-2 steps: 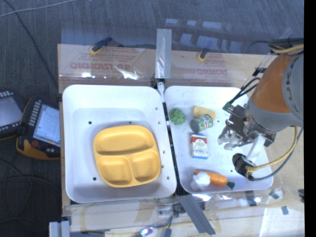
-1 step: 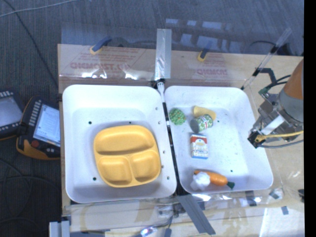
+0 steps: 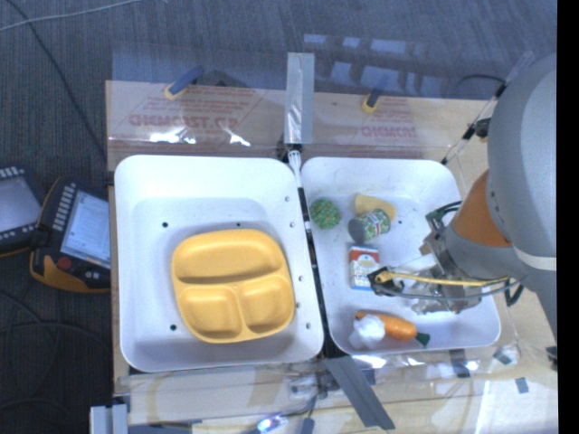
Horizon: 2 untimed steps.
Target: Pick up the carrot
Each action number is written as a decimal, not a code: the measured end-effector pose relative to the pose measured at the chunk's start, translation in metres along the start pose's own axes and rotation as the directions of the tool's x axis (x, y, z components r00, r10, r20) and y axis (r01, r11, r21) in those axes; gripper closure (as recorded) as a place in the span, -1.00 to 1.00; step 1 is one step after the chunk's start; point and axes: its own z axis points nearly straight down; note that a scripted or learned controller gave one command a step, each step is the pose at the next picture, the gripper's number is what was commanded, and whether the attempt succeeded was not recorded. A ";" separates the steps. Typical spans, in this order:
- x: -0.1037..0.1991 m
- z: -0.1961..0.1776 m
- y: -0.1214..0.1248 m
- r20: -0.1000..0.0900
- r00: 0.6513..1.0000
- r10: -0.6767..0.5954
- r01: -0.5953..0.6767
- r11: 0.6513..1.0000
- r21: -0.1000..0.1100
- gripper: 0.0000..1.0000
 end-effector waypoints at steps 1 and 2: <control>0.048 -0.128 0.035 -0.001 0.997 -0.082 0.082 0.997 -0.005 1.00; -0.009 0.011 0.046 -0.008 1.000 0.004 -0.004 1.000 -0.003 1.00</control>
